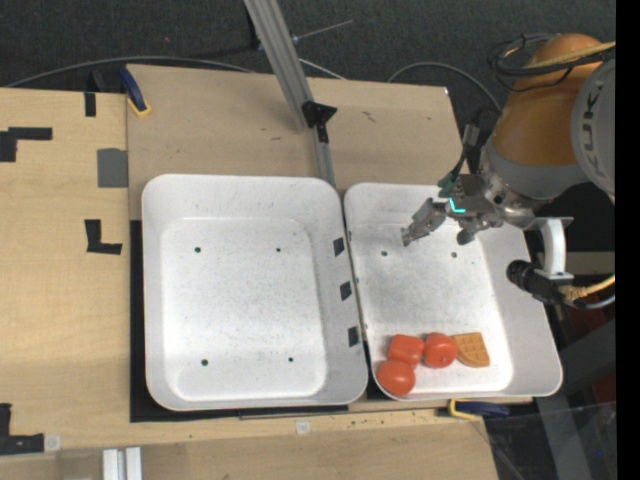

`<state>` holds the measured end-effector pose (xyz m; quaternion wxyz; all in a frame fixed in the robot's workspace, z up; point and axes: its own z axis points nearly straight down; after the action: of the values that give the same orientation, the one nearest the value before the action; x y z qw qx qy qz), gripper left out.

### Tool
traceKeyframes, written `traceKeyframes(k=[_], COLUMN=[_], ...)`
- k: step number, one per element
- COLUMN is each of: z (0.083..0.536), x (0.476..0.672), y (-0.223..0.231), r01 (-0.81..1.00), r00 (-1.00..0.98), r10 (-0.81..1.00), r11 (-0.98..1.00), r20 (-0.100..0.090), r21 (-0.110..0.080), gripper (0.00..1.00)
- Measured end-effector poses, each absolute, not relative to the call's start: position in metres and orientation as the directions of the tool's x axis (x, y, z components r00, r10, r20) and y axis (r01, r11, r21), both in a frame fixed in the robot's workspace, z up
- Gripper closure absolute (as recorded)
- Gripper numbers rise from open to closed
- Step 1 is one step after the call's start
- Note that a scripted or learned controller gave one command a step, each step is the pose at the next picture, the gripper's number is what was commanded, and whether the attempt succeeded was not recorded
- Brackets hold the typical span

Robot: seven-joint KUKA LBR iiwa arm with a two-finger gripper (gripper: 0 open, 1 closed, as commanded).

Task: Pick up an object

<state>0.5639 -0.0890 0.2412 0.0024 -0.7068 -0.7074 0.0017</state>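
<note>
The tabletop [230,128] looks like pale, matt wood or board, with strips of black tape [95,236] stuck on it. Both bins [160,268] [520,348] look like smooth white plastic, speckled with fine dark flecks. The three tomatoes [405,348] have a smooth, faintly glossy red skin; the cracker [472,349] is matt orange-brown. The pole [280,38] looks like dull grey metal. The arm's orange band [545,118] is glossy.

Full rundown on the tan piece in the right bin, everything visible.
The tan piece is small, flat and roughly wedge-shaped, orange-tan with a paler face, like a toy cracker or bread slice. It lies flat on the floor of the right bin near its front edge, touching the rightmost of three red round pieces. The pincer is well away from it.
</note>
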Motion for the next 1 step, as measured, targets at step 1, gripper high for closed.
traceKeyframes(k=[1], z=[0.2434], x=[0.5645], y=[-0.0892], r01=[1.000], r00=[-0.002], r10=[1.000], r11=[0.002], r20=[0.000], r21=[-0.002], gripper=[0.00])
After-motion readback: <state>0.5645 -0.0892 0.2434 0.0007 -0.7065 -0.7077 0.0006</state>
